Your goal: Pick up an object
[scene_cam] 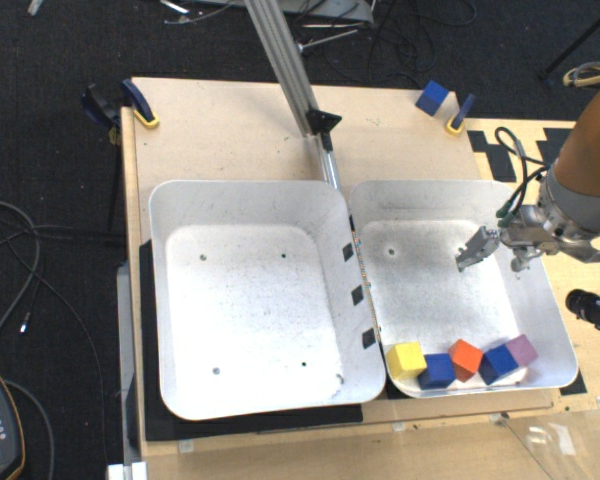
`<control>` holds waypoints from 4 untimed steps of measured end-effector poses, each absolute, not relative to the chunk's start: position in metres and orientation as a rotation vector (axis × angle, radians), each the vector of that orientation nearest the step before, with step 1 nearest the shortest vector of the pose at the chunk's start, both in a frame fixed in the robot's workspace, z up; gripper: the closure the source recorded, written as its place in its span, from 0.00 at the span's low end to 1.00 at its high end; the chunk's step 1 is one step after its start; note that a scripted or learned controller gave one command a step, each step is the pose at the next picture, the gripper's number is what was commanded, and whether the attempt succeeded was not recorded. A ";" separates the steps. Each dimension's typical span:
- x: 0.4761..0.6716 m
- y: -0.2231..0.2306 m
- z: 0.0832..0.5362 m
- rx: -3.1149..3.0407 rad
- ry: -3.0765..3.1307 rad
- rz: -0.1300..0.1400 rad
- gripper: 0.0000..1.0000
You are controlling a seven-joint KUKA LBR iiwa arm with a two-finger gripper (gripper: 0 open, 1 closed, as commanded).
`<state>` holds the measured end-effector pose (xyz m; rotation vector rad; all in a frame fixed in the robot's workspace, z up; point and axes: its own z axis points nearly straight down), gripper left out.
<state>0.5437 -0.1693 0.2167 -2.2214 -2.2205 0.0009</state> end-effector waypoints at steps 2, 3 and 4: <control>0.544 -0.169 0.226 -2.221 -2.222 0.000 0.00; 0.496 -0.176 0.213 -2.223 -2.216 0.004 0.00; 0.546 -0.074 0.194 -2.208 -2.232 -0.005 0.00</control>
